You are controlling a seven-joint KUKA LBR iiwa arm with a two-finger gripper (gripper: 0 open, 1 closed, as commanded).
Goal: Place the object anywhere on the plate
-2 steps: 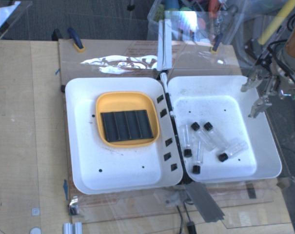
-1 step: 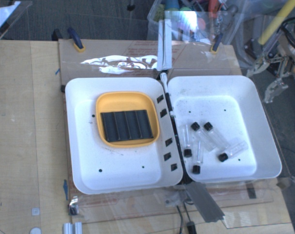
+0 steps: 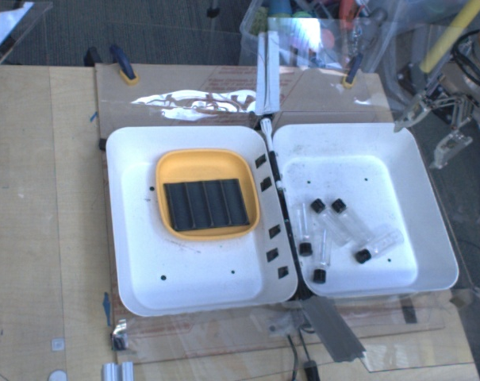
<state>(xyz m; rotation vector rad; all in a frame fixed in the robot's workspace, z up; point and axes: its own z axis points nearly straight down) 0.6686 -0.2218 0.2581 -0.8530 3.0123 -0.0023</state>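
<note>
Two shallow white bins sit side by side on a pale wooden surface (image 3: 41,213). The left bin (image 3: 136,268) holds a yellow plate (image 3: 170,169) with rounded corners and a raised rim. A dark block (image 3: 206,204) lies flat on the plate, inside its rim and covering most of its floor. The block is rectangular, charcoal black and matte. Shallow grooves across its top divide it into four parallel bars, and its long side runs roughly left to right in the view, slightly tilted.

The right bin (image 3: 406,173) holds five clear vials with black caps (image 3: 338,205). They are scattered over its floor, lying at different angles, well apart from the plate. Small black marks (image 3: 274,230) line the left bin's sloping wall next to the seam between the bins.

The end effector (image 3: 434,125) appears as a blurred metal linkage outside the far right corner of the right bin, away from the block and the plate. Whether it is spread or pressed together cannot be told. Behind the bins lie a brown cardboard sheet (image 3: 184,82) and a clear tub of coloured items (image 3: 327,6).
</note>
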